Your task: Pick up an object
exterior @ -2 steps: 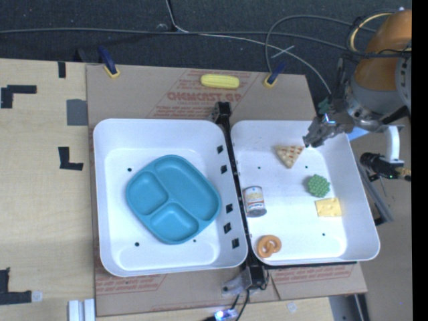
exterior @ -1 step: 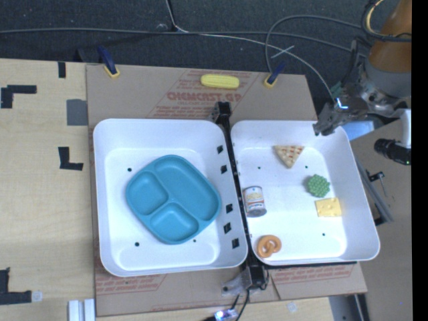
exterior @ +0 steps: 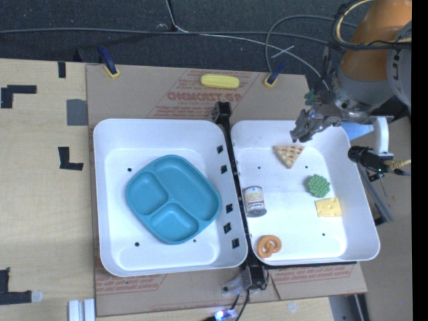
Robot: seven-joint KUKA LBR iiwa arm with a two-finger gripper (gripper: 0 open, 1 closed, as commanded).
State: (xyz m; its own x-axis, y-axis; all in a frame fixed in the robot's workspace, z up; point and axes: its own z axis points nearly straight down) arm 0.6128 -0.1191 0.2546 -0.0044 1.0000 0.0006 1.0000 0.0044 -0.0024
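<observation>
The grey arm point(exterior: 374, 39) with its orange band reaches in from the right and hangs over the far part of the right bin point(exterior: 361, 243), its gripper point(exterior: 302, 134) poised just above and beside a tan waffle-patterned wedge point(exterior: 289, 155) that lies on the bin floor; whether the gripper is spread or pressed together cannot be told from this slanted view, and nothing shows between its tips. Nearer the front of the same bin sit a bumpy green ball point(exterior: 318, 185), a yellow cheese-like slab point(exterior: 328, 208) just in front of it, a small can point(exterior: 254, 200) lying close to the bin's left wall with a label too blurred to read, and an orange pretzel-shaped piece point(exterior: 268, 245) near the front edge. The left bin point(exterior: 107, 139) holds a blue divided tray point(exterior: 172, 198) with three compartments, set at a tilt to the bin's sides. Both bins rest on a cardboard sheet point(exterior: 144, 89) on the worktop, and red printing runs across the cardboard behind the bins, but its letters are too faint and broken to make out. A yellow banana-like toy point(exterior: 219, 81) lies on that cardboard beyond the bins, well apart from the gripper. Black cables point(exterior: 175, 27) trail across the dark surface behind.
</observation>
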